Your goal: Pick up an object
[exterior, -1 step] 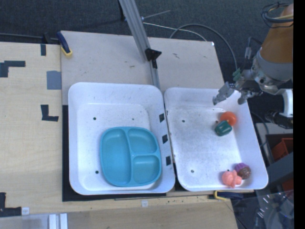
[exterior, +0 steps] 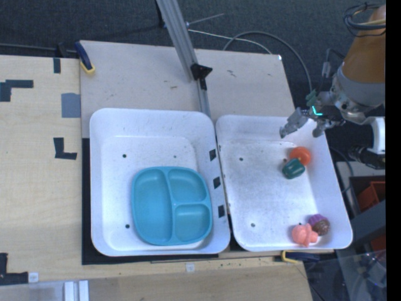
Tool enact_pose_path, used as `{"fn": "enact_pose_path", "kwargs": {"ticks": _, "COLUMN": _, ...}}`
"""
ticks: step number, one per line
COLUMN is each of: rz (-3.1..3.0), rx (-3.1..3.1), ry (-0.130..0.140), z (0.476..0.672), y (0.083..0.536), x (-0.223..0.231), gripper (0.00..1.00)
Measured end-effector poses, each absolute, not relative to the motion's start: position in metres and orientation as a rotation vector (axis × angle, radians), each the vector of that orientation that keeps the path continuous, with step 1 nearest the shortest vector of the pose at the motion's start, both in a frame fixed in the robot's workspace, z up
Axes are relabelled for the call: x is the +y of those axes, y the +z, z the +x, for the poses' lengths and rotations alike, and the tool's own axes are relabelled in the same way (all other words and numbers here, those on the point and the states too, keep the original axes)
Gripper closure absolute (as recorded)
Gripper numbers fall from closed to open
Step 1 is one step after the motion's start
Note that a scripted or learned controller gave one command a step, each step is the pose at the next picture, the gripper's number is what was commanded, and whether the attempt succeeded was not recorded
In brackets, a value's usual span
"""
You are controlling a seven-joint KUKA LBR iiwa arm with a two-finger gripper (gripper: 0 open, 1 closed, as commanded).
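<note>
While the gripper (exterior: 303, 125) hangs at the upper right of the frame with fingers spread and nothing between them, the nearest candidates, an orange toy (exterior: 301, 155) touching a green toy (exterior: 292, 168), lie just below it in the right bin (exterior: 263, 212). Both look small, light and rounded, likely slippery; a grip across the green toy's middle seems safest; the bin wall on the right crowds them, open floor lies leftward.
</note>
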State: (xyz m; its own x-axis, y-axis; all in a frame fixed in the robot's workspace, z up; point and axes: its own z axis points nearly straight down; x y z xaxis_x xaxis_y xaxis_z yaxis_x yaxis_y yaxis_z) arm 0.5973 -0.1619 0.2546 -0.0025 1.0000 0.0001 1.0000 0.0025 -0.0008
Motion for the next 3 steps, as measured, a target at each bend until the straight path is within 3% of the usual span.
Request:
{"fn": "enact_pose_path", "kwargs": {"ticks": 2, "rz": -2.216, "rx": -2.221, "ry": 0.007, "z": 0.603, "y": 0.166, "x": -0.159, "gripper": 0.0}}
{"fn": "enact_pose_path", "kwargs": {"ticks": 3, "rz": -2.216, "rx": -2.22, "ry": 0.007, "z": 0.596, "y": 0.111, "x": -0.149, "gripper": 0.0}}
